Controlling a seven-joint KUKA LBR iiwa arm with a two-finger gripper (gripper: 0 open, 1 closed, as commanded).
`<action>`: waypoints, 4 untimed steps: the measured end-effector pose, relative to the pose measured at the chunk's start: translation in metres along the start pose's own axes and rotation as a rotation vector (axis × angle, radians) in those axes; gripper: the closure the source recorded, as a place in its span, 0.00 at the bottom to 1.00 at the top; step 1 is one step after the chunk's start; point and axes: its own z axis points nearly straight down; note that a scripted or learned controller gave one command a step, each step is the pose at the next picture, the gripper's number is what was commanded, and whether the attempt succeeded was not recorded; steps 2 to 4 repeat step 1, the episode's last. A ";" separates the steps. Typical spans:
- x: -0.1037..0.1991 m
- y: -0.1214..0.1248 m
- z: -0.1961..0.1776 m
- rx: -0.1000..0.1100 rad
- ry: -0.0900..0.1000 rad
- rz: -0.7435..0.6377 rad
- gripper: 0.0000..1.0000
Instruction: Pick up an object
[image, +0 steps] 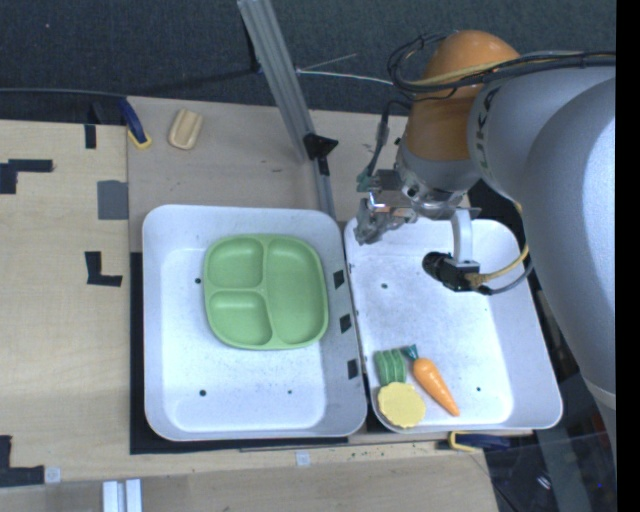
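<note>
The gripper (372, 222) hung over the far left corner of the right bin (500, 330); its grip could not be judged from this view. The toy carrot (435, 385) lay well apart at the bin's near edge, its long axis running diagonally, leafy end toward the gripper, beside a yellow disc (401, 405).

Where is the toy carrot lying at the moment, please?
The carrot lies in the right bin, near its front edge, next to a yellow round piece and a green piece on its left.
</note>
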 end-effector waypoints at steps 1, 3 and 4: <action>0.062 0.010 -0.009 -0.003 0.001 -0.001 1.00; 0.062 0.010 -0.009 -0.003 0.001 -0.001 1.00; 0.062 0.010 -0.009 -0.003 0.001 -0.001 1.00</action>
